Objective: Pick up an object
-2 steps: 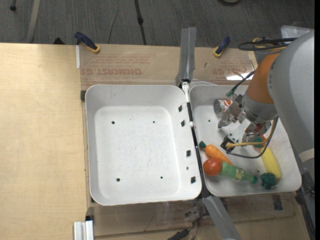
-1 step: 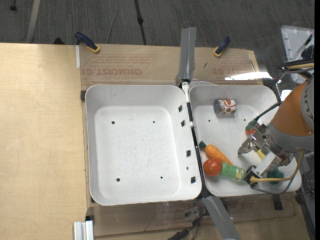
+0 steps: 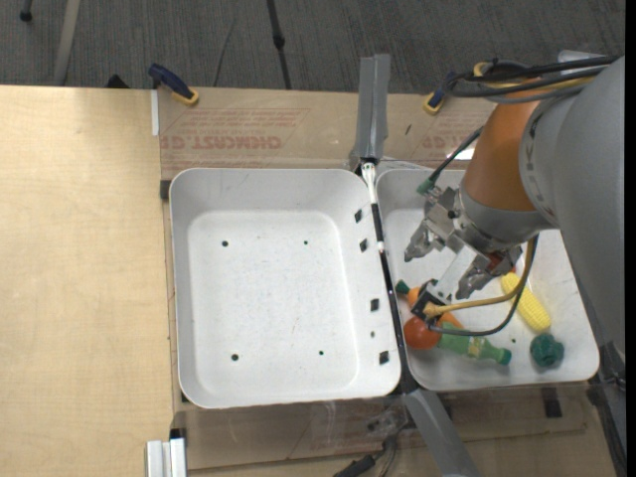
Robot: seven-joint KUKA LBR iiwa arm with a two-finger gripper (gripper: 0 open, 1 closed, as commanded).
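Note:
My gripper (image 3: pixel 443 266) hangs over the left half of the right bin (image 3: pixel 571 266), its two fingers spread open with bare bin floor between them. Just below it, by the bin's front left corner, lie a red-orange round thing (image 3: pixel 420 335) and a green bottle-shaped toy (image 3: pixel 478 348). A small orange and green piece (image 3: pixel 406 291) sits at the bin's left wall. A yellow corn cob (image 3: pixel 533 307) and a teal lump (image 3: pixel 547 350) lie further right. The gripper touches none of them.
The left bin (image 3: pixel 189 266) stands beside the right one, with a grey divider post (image 3: pixel 373 107) rising behind their shared edge. The wooden bench top (image 3: pixel 79 266) stretches to the left. The grey arm (image 3: pixel 586 147) covers the right bin's back right part.

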